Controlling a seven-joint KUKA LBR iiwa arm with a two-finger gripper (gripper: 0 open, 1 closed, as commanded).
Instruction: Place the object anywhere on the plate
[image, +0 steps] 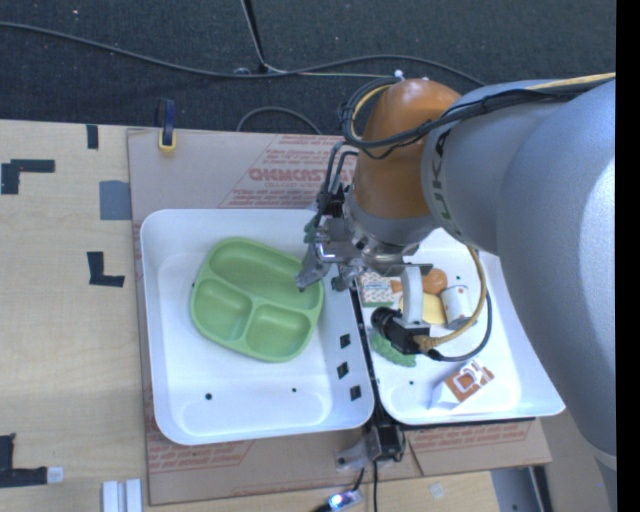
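Observation:
A light green divided plate (252, 300) lies tilted in the left white bin (170, 400). My gripper (320, 272) hangs over the plate's right rim, close to the wall between the two bins. The arm's orange band and grey wrist rise above it and hide much of what lies below. I see no object on the plate's compartments. Whether the gripper carries anything is hidden from this angle.
The right bin (520, 395) holds several small items: a patterned packet (377, 291), an orange and yellow piece (433, 295), a white cylinder (458, 298), a green item (392, 345) and an orange-and-white box (468, 380). A black cable loops over them.

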